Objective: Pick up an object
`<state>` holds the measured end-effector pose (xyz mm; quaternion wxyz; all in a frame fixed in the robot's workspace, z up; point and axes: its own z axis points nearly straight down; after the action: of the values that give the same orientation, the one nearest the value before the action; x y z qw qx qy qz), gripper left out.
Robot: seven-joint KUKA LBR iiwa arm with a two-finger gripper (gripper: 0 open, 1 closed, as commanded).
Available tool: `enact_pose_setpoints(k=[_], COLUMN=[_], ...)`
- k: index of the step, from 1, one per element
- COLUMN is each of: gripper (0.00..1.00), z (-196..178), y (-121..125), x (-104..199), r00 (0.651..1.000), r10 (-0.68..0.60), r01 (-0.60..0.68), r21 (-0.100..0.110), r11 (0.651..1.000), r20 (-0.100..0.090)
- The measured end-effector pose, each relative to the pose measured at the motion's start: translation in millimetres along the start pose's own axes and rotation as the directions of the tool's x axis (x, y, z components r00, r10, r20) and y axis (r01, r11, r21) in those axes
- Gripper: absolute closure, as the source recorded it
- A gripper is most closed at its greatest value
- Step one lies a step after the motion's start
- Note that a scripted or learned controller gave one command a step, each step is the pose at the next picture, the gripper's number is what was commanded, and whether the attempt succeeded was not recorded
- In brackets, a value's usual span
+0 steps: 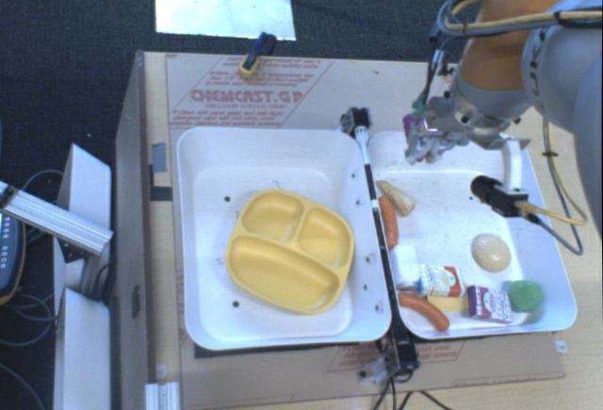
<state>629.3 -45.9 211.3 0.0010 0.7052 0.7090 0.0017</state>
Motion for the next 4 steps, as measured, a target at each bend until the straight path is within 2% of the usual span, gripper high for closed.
enact_pose_setpoints(k=[1,2,3,4], gripper=[1.00,1.00,1.00,1.00], z=[-42,-19,-43,-54], y=[40,-1,-16,-26], x=[66,58,38,105], r00=[1.000,1.000,1.000,1.000], r10=[-0.001,0.004,0.004,0.000], r01=[0.001,-0.004,-0.004,0.000], r21=[-0.001,0.004,0.002,0.002], r11=[1.000,1.000,1.000,1.000], r20=[-0.001,0.001,0.002,0.000])
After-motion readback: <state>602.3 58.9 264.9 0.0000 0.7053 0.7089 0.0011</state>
